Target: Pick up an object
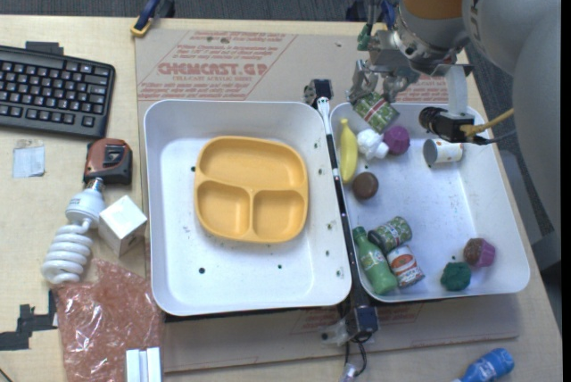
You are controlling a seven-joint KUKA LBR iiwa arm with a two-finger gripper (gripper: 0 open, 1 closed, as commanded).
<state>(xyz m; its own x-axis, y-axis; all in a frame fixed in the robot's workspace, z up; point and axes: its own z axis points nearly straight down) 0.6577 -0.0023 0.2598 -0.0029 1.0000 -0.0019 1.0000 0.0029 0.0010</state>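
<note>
Green-labelled small tin can [376, 113] sits at the right bin's [500, 220] eleven o'clock corner, just below the grey hand [373, 88]; whether the hand grasps it, I cannot tell.

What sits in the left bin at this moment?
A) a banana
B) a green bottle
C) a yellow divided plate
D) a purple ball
C: the yellow divided plate lies alone inside the left bin, while the green bottle, banana and purple ball all lie in the right bin.
</note>
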